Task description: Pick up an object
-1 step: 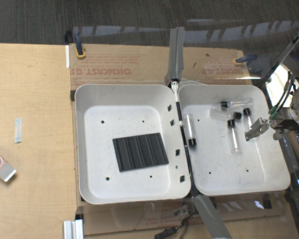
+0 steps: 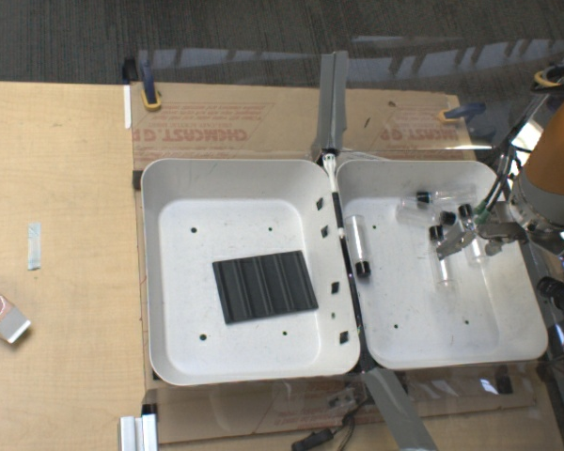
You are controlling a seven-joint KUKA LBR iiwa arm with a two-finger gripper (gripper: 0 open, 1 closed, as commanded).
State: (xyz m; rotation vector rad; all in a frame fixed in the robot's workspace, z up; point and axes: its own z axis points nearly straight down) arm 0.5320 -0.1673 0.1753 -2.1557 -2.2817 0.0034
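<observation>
Marker (image 2: 358,245) beside right bin's (image 2: 451,346) left wall

Left bin (image 2: 169,252) — ridged mat (image 2: 264,286); right bin (image 2: 508,336) — marker (image 2: 357,245) by left wall, my gripper (image 2: 454,236) right of it.

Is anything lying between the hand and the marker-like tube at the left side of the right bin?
Nothing visible. The hand hovers over the right bin, among small clear items. Bare white floor separates it from the tube by the divider.
</observation>
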